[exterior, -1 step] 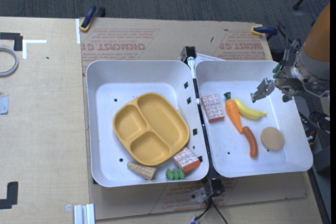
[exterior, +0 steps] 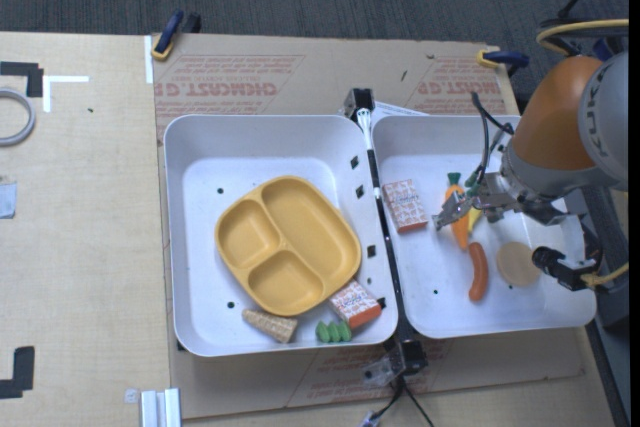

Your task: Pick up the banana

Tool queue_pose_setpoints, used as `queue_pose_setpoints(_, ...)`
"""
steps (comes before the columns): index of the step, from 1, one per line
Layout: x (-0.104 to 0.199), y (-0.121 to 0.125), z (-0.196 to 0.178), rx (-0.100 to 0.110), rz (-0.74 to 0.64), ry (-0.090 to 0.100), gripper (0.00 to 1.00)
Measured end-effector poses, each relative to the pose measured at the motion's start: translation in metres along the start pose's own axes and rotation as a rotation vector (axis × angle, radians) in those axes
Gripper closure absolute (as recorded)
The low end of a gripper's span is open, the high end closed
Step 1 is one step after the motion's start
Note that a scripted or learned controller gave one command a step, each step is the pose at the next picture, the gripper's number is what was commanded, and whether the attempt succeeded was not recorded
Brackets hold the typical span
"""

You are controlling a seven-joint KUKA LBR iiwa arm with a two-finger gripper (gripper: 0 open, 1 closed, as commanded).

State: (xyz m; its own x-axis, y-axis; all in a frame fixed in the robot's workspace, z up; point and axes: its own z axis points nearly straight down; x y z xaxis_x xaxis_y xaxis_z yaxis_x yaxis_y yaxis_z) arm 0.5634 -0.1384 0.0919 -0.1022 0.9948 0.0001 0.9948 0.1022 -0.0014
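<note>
Camera view, looking down on a desk [exterior: 80, 245] with two bins. Low in the right bin [exterior: 500, 323], near its middle: the gripper [exterior: 456, 212], right over a yellow-orange piece [exterior: 461, 231]. Probably the banana, though mostly covered and too small to call with certainty. Cannot tell how wide the gripper stands or whether it grips anything; too cluttered there to read.

Crowded around that spot. Just above, touching or nearly so: an orange bit with a green top [exterior: 455, 183], perhaps a carrot. Just below: a sausage [exterior: 478, 272], end close to the yellow piece. To the left, a small carton [exterior: 405, 205]; to the right, a pale disc [exterior: 517, 265].

Risks from here, as judgement only:
- Closing on the wrong thing, or on two at once, given such tight neighbours of like colour.
- Pinching only a tip of the curved, smooth piece, then losing it on the lift.
- Pressing it flat against the bin floor and coming up with nothing.
- Nudging the sausage or the orange bit aside and dragging the target along.

Safest to treat any hold as unproven until seen clear of the floor.
</note>
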Motion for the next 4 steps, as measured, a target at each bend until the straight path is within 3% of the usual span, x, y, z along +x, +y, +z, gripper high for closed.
queue_pose_setpoints(1,0.058,0.073,-0.101,-0.001,0.15,-0.001,0.0)
queue_pose_setpoints(2,-0.018,0.043,-0.094,0.0,-0.029,-0.001,0.0)
queue_pose_setpoints(3,-0.047,0.024,-0.016,-0.008,-0.062,0.001,0.0)
queue_pose_setpoints(4,-0.047,0.024,-0.026,-0.009,-0.061,-0.001,1.0)
